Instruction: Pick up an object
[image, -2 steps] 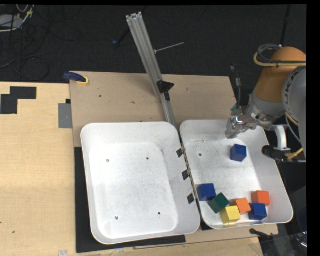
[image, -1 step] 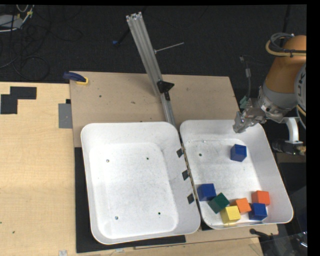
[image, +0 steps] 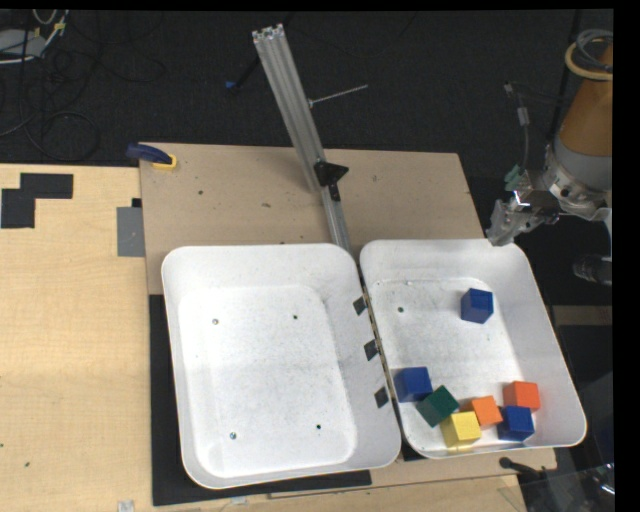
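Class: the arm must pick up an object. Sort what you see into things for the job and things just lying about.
For the job: hand; lone blue cube; clustered blocks; right bin.

Lying about: left bin; metal rail; blue-yellow clamp.

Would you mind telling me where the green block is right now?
The green block lies in the right bin, near its front edge, between a blue block and the yellow block.

Seven coloured blocks (image: 477, 304) in right bin (image: 440, 265)
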